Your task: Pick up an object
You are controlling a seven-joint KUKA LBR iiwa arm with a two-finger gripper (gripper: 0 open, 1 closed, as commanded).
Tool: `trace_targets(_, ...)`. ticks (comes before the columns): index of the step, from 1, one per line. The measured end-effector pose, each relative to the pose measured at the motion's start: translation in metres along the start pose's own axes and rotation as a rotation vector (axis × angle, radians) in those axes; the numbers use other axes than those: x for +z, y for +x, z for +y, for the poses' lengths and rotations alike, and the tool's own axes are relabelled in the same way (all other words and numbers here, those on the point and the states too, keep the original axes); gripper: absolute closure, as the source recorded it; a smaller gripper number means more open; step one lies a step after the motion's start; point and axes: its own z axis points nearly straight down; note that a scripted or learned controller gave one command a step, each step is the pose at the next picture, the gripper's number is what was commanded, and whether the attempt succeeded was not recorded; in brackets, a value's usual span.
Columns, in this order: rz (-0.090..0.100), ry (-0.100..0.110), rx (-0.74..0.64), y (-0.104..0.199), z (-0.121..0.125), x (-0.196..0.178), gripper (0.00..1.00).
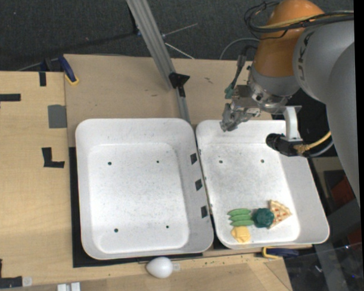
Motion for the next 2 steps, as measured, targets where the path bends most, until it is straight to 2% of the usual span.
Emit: trace_targets(2,0.0,0.003,-0.001,0.108,-0.012,-0.002,1.0)
